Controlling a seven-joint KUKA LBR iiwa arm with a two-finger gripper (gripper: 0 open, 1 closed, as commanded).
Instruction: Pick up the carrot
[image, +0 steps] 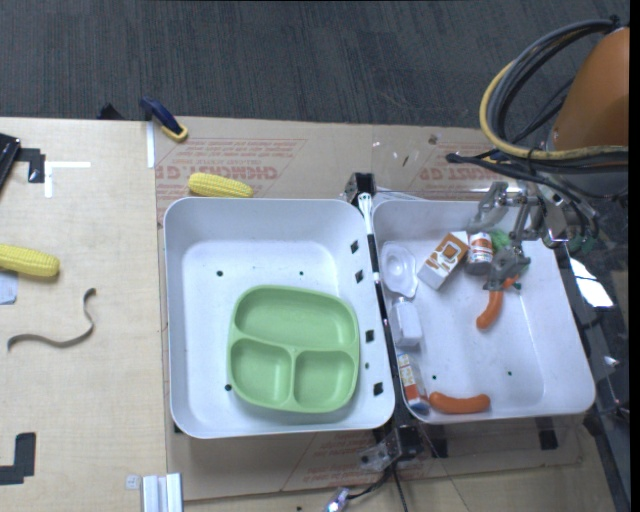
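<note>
1. Camera view, carrot (489, 308): it lies in the right bin (560, 395), upper right part, well clear of the walls. Long axis runs on a diagonal, from upper right to lower left. The leafy end points up-right, toward the arm; the orange tip points down-left, toward the bin floor's middle.

2. Camera view, gripper (508, 266): it sits low over the carrot's upper end, at or just beside the green top. The fingers are lost against the dark metal, so whether they are wide, narrow or closed on anything cannot be told. No hold on the carrot can be confirmed.

3. Camera view, neighbours: a small can (481, 248) and a carton (443, 259) stand just beside the gripper on its left. A sausage (460, 403) lies near the bin's front wall, well apart from the carrot. The green tray (294, 348) is in the left bin (200, 400).

4. Risk, end grasp: the gripper appears placed at the carrot's extreme end. A hold there would likely let the body swing or slip out on the lift.

5. Risk, alignment: if the fingers close along the diagonal axis rather than across it, they may push the carrot away.

6. Risk, crowding: the can and carton are close enough that a finger may catch one, tipping it or blocking closure.

7. Risk, wrong target: the sausage is similar in colour and shape.
</note>
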